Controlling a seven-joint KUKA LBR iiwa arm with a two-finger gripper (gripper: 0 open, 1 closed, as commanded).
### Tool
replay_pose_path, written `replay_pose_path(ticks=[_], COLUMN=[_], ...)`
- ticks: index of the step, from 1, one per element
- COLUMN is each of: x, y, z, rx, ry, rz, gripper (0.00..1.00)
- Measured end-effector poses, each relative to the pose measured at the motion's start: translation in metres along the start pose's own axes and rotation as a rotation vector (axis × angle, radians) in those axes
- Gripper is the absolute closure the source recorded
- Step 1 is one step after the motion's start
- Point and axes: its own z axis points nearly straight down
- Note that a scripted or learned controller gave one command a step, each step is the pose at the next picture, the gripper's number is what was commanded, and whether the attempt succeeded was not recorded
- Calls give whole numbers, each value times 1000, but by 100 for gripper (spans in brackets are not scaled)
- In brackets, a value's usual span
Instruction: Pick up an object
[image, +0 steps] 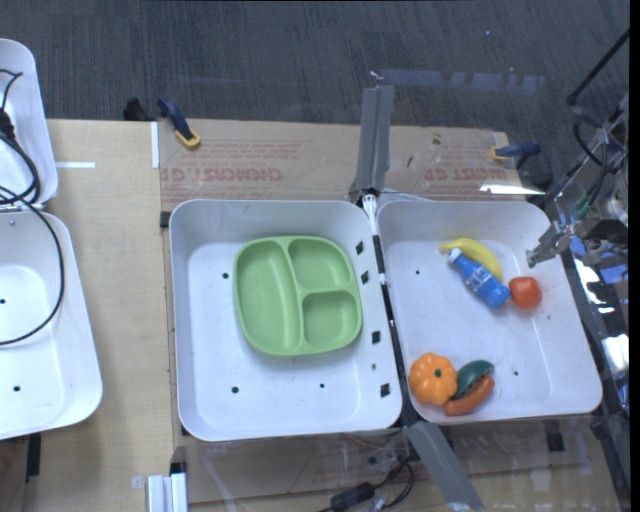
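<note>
The right bin holds a yellow banana, and a blue bottle with a white cap lies against it. A red tomato sits just right of the bottle. Near the bin's front lie an orange pumpkin and a green and red pepper, touching each other. My gripper hovers over the right bin's far right edge, a little up and right of the tomato, and nothing shows in it.
The left bin holds a green divided plate. A raised divider separates the two bins. Clamps and cardboard lie behind the bins, and white tubs with a black cable stand at the far left.
</note>
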Motion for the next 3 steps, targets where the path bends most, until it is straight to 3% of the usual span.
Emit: replay_pose_path(ticks=[1, 3], x=[2, 7], y=[80, 91], z=[87, 90], rx=[-34, -53], ry=[-7, -17], rz=[39, 2], gripper=[0, 0])
